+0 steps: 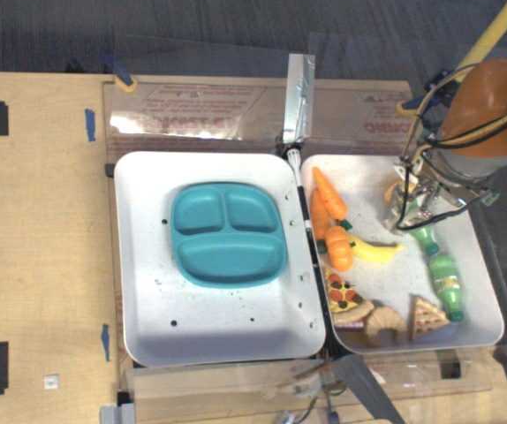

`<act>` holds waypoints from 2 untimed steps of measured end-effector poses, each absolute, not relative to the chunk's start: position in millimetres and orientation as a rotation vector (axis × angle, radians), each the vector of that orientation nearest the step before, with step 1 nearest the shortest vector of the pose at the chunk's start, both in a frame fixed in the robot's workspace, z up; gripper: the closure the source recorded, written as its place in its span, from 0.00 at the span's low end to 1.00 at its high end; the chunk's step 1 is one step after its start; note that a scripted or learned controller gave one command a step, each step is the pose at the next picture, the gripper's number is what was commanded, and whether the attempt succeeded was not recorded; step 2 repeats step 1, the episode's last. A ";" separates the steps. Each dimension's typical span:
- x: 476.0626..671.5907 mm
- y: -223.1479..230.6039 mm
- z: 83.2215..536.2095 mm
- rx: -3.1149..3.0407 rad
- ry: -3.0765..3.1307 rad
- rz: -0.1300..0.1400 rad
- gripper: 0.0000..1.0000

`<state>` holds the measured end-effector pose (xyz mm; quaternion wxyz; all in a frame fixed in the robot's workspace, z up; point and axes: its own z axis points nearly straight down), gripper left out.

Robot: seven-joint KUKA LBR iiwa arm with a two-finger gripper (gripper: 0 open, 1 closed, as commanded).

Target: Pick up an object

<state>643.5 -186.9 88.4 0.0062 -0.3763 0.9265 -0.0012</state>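
Note:
My gripper (412,208) hangs low over the upper right part of the right bin (488,312), under the orange-banded wrist (488,104). A green bottle (443,274) lies just below and right of it, its top end close to the gripper tip. A yellow banana (377,252) lies to the gripper's lower left. Two orange carrots (329,198) (338,246) rest along the bin's left wall. Pizza slices (345,295) (427,314) and a piece of bread (382,320) sit near the front edge.
The left bin (139,237) holds a teal divided plate (229,234). A metal divider (299,100) stands behind the two bins. Cables loop around the wrist at the right bin's far corner.

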 end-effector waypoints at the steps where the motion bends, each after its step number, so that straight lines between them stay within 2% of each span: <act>1: 666.2 -161.7 88.3 -1.175 2.901 -0.003 1.00; 2: 666.2 -161.7 88.3 -1.175 2.901 -0.003 1.00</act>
